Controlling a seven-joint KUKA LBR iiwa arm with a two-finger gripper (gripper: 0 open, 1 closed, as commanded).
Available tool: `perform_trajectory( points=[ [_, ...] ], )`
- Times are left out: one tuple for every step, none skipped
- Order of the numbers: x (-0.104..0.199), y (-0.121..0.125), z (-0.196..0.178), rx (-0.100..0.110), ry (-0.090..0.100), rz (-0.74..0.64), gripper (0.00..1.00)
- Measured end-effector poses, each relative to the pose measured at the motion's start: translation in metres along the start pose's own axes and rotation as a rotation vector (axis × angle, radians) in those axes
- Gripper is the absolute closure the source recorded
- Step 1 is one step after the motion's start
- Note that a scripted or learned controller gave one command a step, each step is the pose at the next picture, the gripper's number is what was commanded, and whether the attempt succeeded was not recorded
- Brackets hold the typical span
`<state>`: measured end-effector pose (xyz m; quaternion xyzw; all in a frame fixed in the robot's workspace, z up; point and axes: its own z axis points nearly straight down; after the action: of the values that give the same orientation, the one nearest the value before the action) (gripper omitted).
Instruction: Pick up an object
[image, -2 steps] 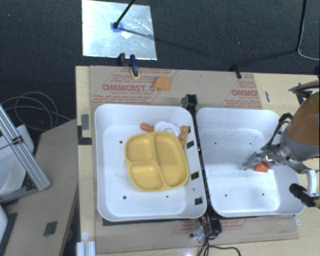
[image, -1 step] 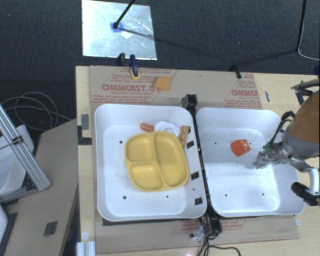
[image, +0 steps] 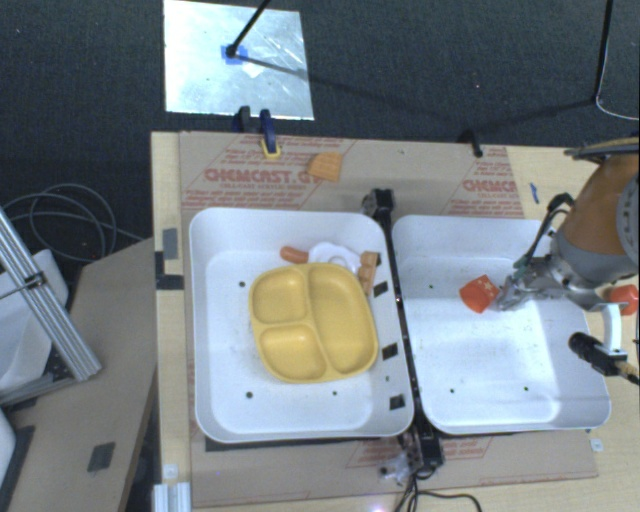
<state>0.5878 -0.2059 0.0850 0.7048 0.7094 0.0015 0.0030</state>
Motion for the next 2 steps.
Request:
perform_trajectory(
  points=[
    [-0.001,0.073,-0.138,-0.016,-0.005,-0.002,1.00],
    [-0.001,0.083,-0.166,-0.001,-0.001,0.000,1.00]
  ],
)
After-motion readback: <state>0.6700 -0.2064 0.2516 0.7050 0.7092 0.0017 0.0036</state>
